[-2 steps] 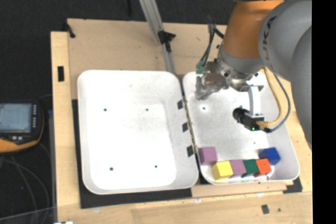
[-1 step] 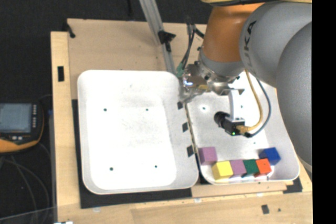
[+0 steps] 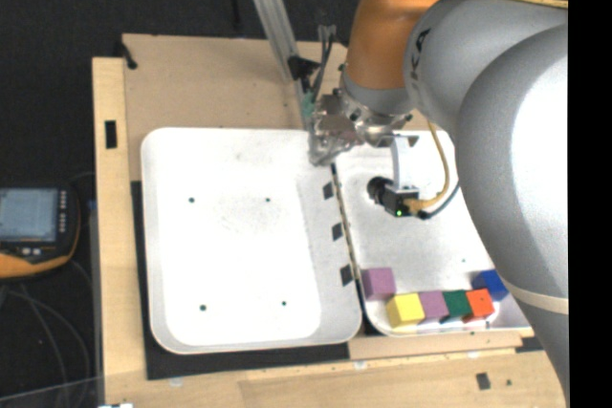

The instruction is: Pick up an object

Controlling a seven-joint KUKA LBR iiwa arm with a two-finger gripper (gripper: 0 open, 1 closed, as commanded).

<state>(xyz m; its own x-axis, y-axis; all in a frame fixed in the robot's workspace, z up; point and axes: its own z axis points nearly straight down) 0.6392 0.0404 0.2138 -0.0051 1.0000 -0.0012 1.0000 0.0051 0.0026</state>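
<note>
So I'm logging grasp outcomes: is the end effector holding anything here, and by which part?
Cannot be told: the end effector sits at the bins' far edge, while the blocks lie in the right bin's near corner.

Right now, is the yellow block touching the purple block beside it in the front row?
Touching. The camera view shows the yellow block pressed side by side against the purple block at the right bin's near edge, with no white floor between them.
</note>
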